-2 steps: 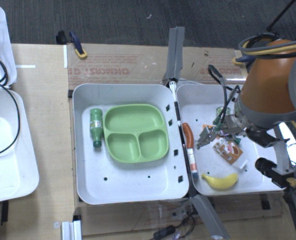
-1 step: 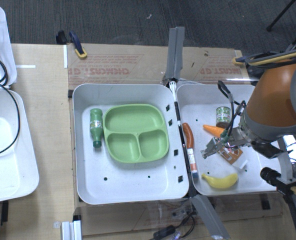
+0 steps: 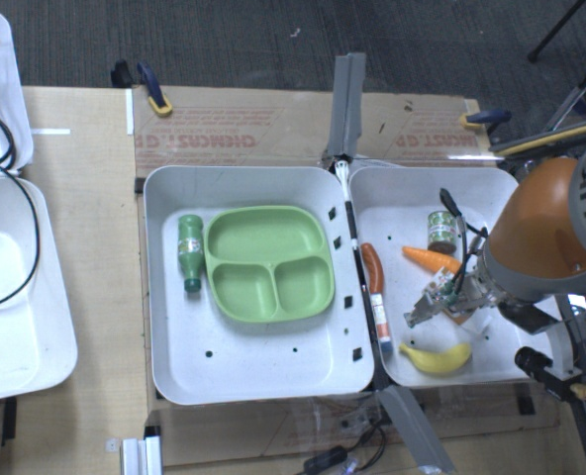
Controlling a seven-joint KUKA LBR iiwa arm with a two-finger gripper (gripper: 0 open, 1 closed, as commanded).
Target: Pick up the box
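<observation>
My gripper (image 3: 424, 311) is low in the right bin (image 3: 402, 191), between the carrot (image 3: 432, 259) and the banana (image 3: 435, 357). A small brownish piece (image 3: 459, 315), possibly the box, peeks out right under the wrist; most of it is hidden by the arm. From this angle I cannot tell whether it is held. The orange band of the arm (image 3: 545, 231) covers the bin's right side.
The right bin also holds a small green can (image 3: 441, 232) at the back and a long red and white item (image 3: 374, 290) along its left wall. In the left bin (image 3: 164, 295) lie a green divided tray (image 3: 269, 262) and a green bottle (image 3: 190, 251).
</observation>
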